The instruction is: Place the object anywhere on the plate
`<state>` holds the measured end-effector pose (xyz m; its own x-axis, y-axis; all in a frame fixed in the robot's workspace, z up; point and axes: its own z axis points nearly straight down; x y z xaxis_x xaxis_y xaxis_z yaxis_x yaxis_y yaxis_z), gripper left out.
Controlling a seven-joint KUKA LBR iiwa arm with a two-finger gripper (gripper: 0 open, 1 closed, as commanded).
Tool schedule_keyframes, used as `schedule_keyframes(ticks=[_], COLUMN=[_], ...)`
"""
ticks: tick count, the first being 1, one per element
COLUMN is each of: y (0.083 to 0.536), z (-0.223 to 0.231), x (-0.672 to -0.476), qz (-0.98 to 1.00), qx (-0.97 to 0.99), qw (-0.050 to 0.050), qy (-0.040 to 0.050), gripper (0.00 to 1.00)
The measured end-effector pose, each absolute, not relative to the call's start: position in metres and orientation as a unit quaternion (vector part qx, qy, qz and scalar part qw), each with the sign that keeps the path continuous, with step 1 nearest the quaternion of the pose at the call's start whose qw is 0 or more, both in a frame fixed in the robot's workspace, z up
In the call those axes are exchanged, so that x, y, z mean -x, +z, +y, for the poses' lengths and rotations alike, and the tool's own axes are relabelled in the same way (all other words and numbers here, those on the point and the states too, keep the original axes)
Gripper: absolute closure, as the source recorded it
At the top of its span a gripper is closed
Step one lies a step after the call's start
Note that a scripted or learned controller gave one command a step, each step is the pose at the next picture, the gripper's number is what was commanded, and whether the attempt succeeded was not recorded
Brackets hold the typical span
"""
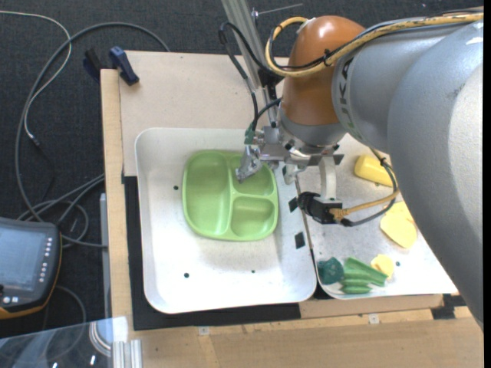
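Biggest thing in view: the grey arm (430, 90), coming in from the right w/ its orange band (318, 52) above the wrist, cables looped round it. It covers much of the right bin (430, 278) and hangs over the strip where the 2 bins meet.

Next, the bench (184, 90), a pale board w/ a blue clamp (123, 64) at its upper left corner. Dark floor around it, cables trailing at left, and a grey handheld screen (23, 263) at the lower left edge.

Left bin (153, 205): white, shallow, rounded corners. In it sits the plate (230, 198), light green, rounded-square, split into 3 compartments: 1 large at left, 2 smaller at right. It lies in the upper-middle part of the bin, toward the right wall.

Gripper (249, 163): low over the plate's upper right corner, metal parts at the tip close to the rim. Can't tell if the jaws are wide or narrow, or if anything is between them; too small and cluttered there.

Right bin holds the small things: a yellow wedge (374, 169) near the upper part, a pale yellow piece (400, 225) at mid right, a dark green lump (331, 269) touching a bright green bean-like piece (362, 276), and a small yellow bit (382, 264) just beside them. Can't tell which is the task's object; all these lie in the right bin, off the plate.
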<state>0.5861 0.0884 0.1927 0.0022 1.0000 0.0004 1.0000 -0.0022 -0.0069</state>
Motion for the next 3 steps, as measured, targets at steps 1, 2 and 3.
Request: schedule_keyframes(ticks=[1, 2, 3], y=[0.105, 0.093, 0.088], z=[0.174, 0.223, 0.201], x=[-0.571, -0.614, -0.646], qz=[-0.709, -0.701, -0.699], qx=[0.705, 0.713, 0.711], qw=[0.003, 0.016, 0.052], qy=[0.0034, 0.0353, 0.0535], gripper=[0.00, 0.00, 0.00])
